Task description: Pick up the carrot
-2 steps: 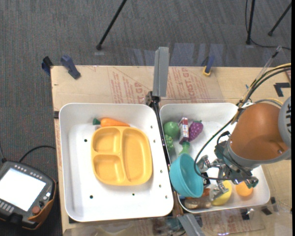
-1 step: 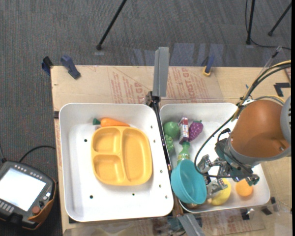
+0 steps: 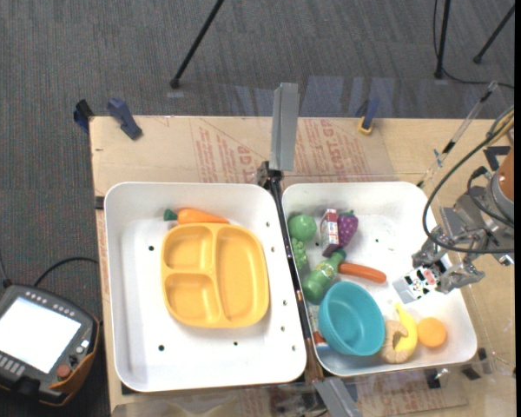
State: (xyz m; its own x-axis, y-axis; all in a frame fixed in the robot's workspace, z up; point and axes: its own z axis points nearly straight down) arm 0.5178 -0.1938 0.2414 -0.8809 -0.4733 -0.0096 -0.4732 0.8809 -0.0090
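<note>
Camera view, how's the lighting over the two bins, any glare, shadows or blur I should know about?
Camera view: lighting is even and soft, with only faint shadows beside the yellow divided plate and the teal bowl; the white bins look bright but not blown out; the gripper at the right bin's edge looks slightly soft.

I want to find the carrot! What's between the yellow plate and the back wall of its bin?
In the camera view, the carrot lies there, behind the yellow plate, near the left bin's back wall.
</note>
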